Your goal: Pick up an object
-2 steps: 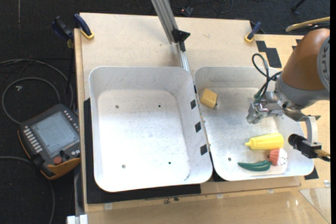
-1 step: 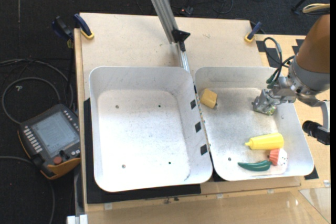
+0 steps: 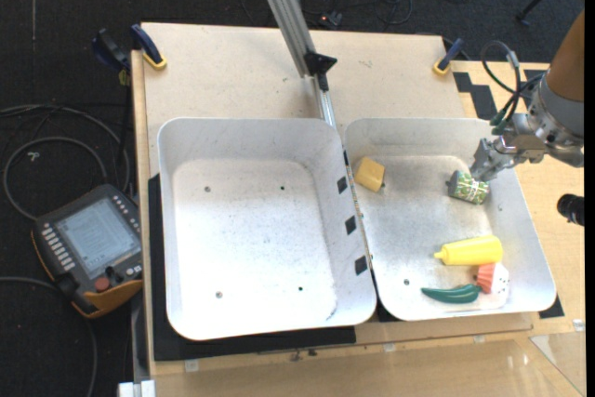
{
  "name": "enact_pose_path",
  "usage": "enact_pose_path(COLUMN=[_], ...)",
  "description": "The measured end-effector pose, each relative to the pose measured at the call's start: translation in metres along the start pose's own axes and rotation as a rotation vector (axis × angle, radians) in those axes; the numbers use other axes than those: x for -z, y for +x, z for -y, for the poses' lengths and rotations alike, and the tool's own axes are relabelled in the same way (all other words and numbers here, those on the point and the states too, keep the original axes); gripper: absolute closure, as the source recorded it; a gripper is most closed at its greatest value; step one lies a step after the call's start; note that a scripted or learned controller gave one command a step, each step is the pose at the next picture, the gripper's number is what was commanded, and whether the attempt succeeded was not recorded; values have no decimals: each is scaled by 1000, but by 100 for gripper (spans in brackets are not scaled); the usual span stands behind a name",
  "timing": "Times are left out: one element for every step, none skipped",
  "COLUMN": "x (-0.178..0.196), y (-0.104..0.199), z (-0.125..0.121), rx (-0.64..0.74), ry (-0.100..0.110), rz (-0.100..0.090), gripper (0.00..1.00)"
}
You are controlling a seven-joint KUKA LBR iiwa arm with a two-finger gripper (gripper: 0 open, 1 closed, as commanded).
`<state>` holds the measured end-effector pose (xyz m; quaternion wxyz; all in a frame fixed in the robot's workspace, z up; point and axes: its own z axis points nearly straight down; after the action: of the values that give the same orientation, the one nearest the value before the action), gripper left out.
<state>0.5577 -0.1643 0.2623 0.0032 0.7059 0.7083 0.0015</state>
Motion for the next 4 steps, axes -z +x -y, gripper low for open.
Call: enact_pose_path(x=[-1,-14,-26,-37], y=[56,105,155,208], z=[5,-5,-7,-10], rx=[4,4,4,4], ry=[7,8,9,9], rz=[-4,-4,-4,-4], gripper=[100,100,100,100])
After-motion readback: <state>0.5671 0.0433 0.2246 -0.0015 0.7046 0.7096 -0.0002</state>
